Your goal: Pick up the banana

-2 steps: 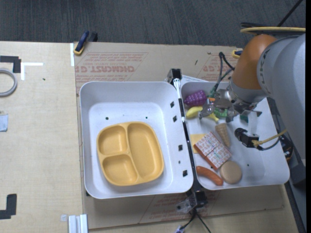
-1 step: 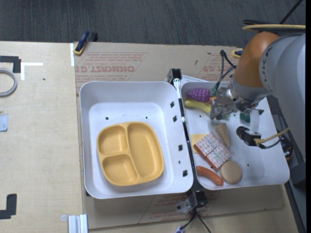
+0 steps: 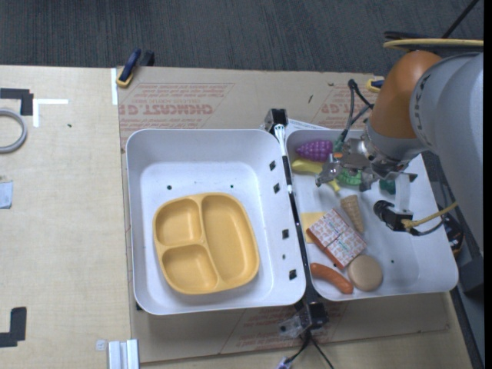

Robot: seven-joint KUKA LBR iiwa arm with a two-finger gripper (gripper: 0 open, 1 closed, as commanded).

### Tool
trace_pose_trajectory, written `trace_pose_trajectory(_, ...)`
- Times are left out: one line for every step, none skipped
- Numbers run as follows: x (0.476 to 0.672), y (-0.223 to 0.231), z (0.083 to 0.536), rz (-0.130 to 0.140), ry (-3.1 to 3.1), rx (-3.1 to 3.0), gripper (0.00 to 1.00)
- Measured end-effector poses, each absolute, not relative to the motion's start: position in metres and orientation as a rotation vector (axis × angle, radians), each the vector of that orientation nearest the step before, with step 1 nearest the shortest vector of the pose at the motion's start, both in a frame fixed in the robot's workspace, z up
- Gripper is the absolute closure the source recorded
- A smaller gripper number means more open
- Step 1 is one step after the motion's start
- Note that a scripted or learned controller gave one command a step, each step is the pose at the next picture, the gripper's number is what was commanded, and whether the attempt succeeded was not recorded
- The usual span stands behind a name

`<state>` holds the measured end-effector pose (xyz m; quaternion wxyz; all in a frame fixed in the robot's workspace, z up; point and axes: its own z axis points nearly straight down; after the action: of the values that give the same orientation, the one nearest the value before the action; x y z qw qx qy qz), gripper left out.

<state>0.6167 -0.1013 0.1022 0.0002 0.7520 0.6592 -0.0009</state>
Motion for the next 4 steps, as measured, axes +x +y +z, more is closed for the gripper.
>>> trace_pose_trajectory(0.617,-0.102,0.112,-0.003,2.073,2.359,1.0)
trace_pose_trajectory(0.617,-0.102,0.112,-0.004,2.073,2.36,0.0)
trace_pose_trajectory(0.62,-0.095,0.092,-0.002,1.991,2.431,0.0)
trace_pose_trajectory(0.619,-0.096,0.101,-0.008,1.997,2.431,1.0)
